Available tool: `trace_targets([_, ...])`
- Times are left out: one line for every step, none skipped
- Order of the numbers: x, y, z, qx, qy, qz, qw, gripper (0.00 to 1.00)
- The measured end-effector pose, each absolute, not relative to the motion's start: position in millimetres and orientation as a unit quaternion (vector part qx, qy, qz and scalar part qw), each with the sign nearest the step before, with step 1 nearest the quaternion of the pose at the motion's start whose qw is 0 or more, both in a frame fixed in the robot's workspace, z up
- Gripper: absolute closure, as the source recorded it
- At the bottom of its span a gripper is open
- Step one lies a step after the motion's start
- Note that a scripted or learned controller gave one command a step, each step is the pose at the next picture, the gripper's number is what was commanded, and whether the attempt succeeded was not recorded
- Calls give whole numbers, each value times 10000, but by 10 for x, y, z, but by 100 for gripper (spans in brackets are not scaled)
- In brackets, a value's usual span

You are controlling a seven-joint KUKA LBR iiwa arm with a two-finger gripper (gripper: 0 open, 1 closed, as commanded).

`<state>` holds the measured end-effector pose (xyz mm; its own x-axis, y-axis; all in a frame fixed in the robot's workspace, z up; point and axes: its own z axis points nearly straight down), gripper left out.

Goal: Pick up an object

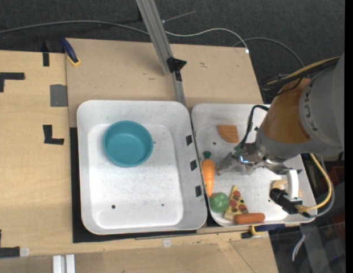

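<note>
The right bin (pixel 251 110) holds several toy foods. An orange carrot (pixel 208 176) lies along its left side. Below the carrot sits a green round piece (pixel 219 201), with a pizza slice (pixel 235 201) and a red sausage (pixel 249 217) near the front edge. A tan bread-like piece (pixel 228 132) lies toward the back. My gripper (pixel 240 166) hangs low over the middle of this bin, right of the carrot and below the tan piece. It looks open, with nothing between its fingers.
A teal bowl (pixel 128 143) sits in the left bin (pixel 85 114). A grey metal pole (pixel 156 27) slants down to the back of the divide between the bins. The arm's bulky grey and orange body (pixel 296 124) covers the right bin's right side.
</note>
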<state>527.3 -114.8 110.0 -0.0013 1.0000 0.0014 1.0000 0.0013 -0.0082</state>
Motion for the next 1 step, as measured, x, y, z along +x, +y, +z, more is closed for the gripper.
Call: trace_targets([5284,-1147,1233,-7061,-7081,11,23,100])
